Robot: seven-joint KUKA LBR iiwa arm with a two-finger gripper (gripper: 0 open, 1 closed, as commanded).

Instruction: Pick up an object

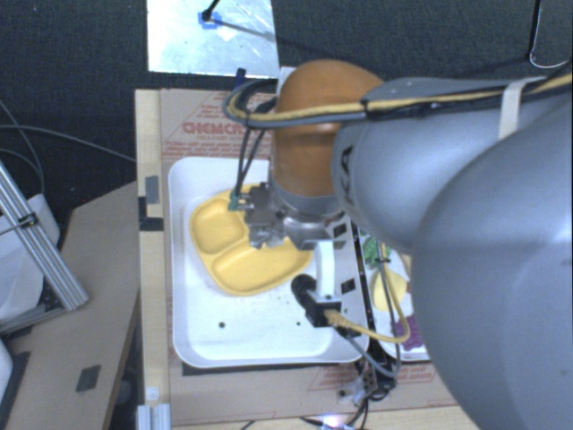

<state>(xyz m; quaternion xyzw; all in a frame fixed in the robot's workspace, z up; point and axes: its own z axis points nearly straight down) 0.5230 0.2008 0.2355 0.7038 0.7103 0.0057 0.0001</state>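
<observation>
Honestly, I could not tell how my fingers stood, for my own wrist covered them. My gripper (285, 240) hung low over the left bin (183, 240), at the right end of a yellow divided dish (231, 245). That dish lay in the middle of the bin, nearer its far edge, and its right part was hidden under me. The right bin (405, 348) held something yellow and green, mostly behind my arm.

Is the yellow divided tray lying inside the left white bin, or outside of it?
Inside. The yellow tray lies flat on the floor of the left bin, within its rim.
</observation>
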